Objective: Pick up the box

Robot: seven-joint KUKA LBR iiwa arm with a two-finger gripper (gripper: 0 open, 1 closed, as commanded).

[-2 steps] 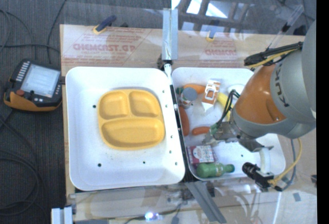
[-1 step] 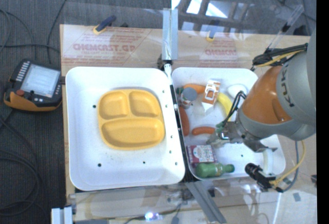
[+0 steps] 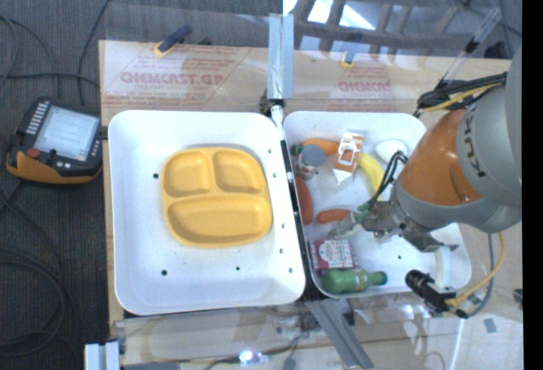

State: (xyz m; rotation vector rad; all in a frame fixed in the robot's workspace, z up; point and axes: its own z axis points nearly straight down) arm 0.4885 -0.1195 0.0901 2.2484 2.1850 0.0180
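Box (image 3: 349, 149), small orange/white carton, sat in right bin (image 3: 407, 124) near back wall, between orange carrot (image 3: 321, 145) and banana (image 3: 370, 171). Long axis ran roughly front-to-back, tilted slightly; which end faced up unclear. Gripper (image 3: 363, 222) was mid-bin, well apart from box, nr red packet (image 3: 332, 255); open/closed state can't tell. Yellow tray (image 3: 216, 195) in left bin (image 3: 136, 275).

camera view: fixed above bench (image 3: 170, 75) | looks down at a slant | mid-range, seemingly | both bins framed | arm (image 3: 462, 169) enters right
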